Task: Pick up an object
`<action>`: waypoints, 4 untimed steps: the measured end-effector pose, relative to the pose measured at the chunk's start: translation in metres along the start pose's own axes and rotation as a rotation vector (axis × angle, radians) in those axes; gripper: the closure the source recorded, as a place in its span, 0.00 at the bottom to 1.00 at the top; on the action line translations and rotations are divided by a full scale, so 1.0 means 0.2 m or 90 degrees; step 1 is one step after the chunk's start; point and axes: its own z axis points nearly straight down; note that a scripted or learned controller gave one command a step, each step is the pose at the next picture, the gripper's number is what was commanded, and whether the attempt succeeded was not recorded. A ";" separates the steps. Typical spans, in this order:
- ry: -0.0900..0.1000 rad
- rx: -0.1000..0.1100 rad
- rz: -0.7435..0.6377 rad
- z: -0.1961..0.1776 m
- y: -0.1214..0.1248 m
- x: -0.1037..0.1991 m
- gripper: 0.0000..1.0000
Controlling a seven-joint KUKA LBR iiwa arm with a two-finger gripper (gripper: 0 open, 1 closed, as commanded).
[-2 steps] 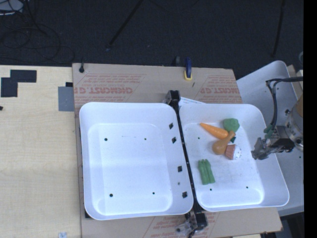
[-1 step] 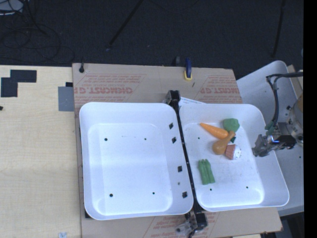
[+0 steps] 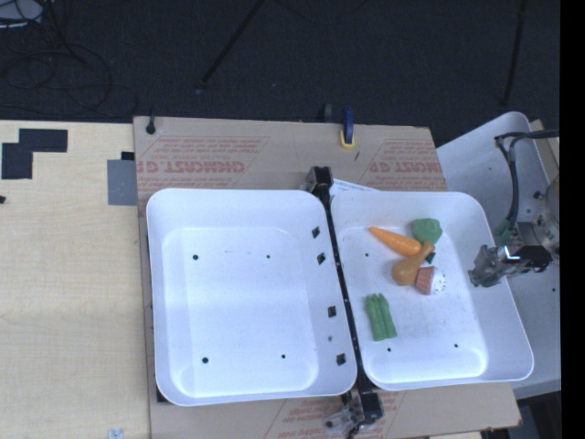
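My claw [image 3: 487, 270] at right bin [image 3: 498, 337] right rim; grip state unclear. Carrot [image 3: 395, 240] well left, mid-bin. Open floor below.

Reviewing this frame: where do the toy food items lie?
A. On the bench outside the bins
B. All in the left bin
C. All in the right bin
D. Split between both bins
C. The carrot, the green leafy piece, the yellow-orange piece, the red and white piece and the green bundle all lie inside the right bin, clustered in its upper middle.
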 end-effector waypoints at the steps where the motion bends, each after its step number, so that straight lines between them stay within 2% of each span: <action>1: -0.004 -0.010 -0.004 -0.27 0.61 -0.07 1.00; 2: 0.000 -0.002 -0.001 -0.20 0.19 0.08 1.00; 3: -0.001 -0.002 0.000 -0.03 -0.01 -0.18 1.00; 4: -0.002 -0.009 -0.005 -0.05 0.58 -0.05 1.00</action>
